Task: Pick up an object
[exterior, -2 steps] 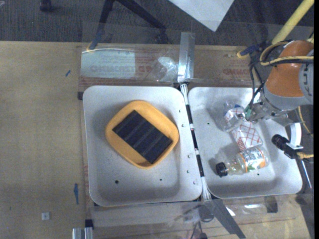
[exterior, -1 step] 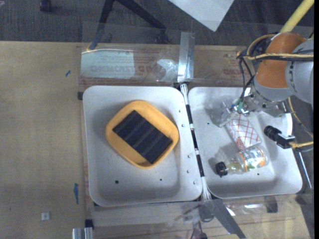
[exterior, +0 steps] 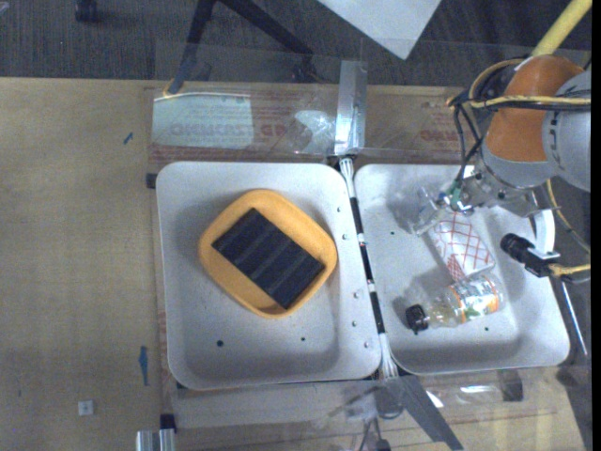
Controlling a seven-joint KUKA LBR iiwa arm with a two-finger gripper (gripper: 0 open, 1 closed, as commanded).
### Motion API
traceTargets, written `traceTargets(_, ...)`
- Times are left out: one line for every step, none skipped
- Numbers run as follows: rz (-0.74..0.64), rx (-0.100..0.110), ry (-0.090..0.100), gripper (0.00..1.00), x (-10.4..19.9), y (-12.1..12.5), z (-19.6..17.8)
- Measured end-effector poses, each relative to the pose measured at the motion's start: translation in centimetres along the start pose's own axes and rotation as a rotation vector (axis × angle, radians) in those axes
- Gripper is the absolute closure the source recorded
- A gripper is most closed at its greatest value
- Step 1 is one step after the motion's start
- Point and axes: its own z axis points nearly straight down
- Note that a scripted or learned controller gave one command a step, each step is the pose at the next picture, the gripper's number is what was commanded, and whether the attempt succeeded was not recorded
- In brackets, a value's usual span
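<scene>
Two bins (exterior: 178, 252) lie below us; the gripper (exterior: 449, 198) hangs low in the right one, beside the carton (exterior: 462, 248) and bottle (exterior: 455, 306). Whether its jaws are apart we cannot tell. Both objects touch, so we risk nudging one while grabbing its neighbour.

Loose objects in the two white bins

Nearest the jaws (exterior: 457, 198), just below them: flat packet (exterior: 460, 248) with red lattice print, lying tilted. Further below: small clear bottle (exterior: 457, 305) on its side, black cap pointing left, colourful label. Just left of the jaws: crumpled clear wrapper (exterior: 418, 209). Well apart to the left, in the other bin: orange-yellow rounded tray (exterior: 268, 252) with dark ribbed panel, lying flat, turned diagonal.
</scene>
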Motion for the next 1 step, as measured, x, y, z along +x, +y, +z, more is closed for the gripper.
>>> traceTargets(-0.164, -0.015, -0.002, 1.00, 1.98, 3.29, -8.29)
